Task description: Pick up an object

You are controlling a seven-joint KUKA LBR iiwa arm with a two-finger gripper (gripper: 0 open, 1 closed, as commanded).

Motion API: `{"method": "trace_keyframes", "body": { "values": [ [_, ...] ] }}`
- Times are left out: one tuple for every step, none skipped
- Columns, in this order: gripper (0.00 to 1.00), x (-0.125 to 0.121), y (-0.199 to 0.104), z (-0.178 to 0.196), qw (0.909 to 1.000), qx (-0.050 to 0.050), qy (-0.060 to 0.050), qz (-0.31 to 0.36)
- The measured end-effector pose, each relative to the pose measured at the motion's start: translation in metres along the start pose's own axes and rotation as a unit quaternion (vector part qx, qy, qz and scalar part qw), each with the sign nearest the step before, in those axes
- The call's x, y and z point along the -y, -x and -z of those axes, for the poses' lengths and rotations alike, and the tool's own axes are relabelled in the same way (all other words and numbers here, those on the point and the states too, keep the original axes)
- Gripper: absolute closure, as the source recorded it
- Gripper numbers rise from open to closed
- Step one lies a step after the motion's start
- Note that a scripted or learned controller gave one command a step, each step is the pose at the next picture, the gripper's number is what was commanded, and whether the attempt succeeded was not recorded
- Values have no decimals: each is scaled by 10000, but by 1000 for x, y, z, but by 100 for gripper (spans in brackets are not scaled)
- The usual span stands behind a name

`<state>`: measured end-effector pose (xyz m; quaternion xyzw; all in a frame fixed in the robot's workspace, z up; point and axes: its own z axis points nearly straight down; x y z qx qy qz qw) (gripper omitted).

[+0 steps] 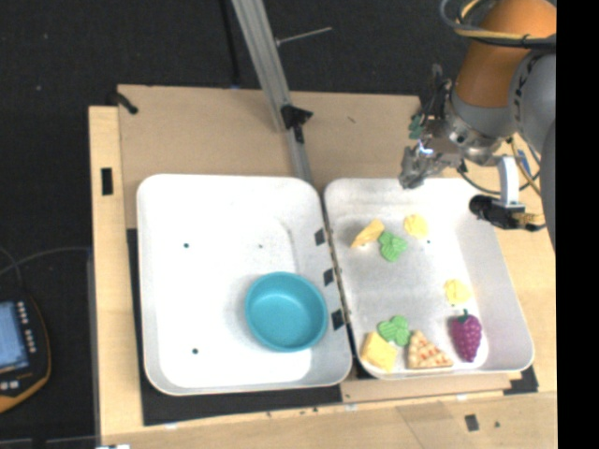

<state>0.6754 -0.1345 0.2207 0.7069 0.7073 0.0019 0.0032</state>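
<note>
The right bin (487, 241) holds several small toy foods. Near its back lie a yellow wedge (368, 234), a green leafy piece (393, 247) and a small yellow piece (416, 224). Another small yellow piece (457, 292) lies toward the right wall. At the front sit a second green leafy piece (396, 328), a yellow cheese block (378, 352), a pizza slice (426, 353) and purple grapes (466, 335). My gripper (415, 172) hangs over the right bin's back rim, above and behind the small yellow piece, with nothing visibly held.
A blue bowl (284, 311) sits in the left bin (187, 251) near its front right. A grey metal pole (267, 59) slants across the back of the bench. A handheld pendant (17, 340) lies at the far left.
</note>
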Motion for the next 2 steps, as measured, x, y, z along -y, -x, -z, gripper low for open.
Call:
{"method": "trace_keyframes", "body": {
  "values": [
    [100, -2, 1, 52, 10000, 1, 4, 10],
    [100, -12, -54, 53, 10000, -9, -18, 30]
  ]
}}
